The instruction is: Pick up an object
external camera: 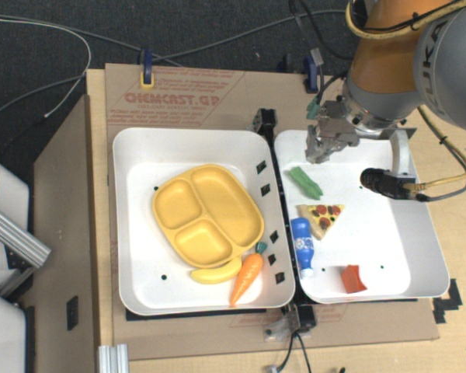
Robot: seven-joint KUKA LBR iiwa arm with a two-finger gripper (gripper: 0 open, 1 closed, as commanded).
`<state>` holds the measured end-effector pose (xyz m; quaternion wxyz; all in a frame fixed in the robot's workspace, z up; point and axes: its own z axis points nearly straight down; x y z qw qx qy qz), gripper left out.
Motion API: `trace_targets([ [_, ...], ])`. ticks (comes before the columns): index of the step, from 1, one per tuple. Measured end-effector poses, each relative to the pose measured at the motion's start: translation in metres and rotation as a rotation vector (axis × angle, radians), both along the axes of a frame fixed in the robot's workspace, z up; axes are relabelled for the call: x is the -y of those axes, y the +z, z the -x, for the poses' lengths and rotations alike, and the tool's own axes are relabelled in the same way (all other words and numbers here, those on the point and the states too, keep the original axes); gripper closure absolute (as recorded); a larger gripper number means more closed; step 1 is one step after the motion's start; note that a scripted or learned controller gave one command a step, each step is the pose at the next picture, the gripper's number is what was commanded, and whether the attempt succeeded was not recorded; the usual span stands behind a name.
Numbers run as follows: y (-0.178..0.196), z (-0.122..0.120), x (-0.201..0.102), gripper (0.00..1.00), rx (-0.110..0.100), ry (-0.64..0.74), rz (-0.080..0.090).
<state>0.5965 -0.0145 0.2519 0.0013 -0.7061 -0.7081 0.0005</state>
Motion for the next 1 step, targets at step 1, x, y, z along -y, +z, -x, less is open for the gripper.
trace_targets([
  [1,-0.0142,0.0139,-0.0454,1.0,-0.001,0.001,0.0],
])
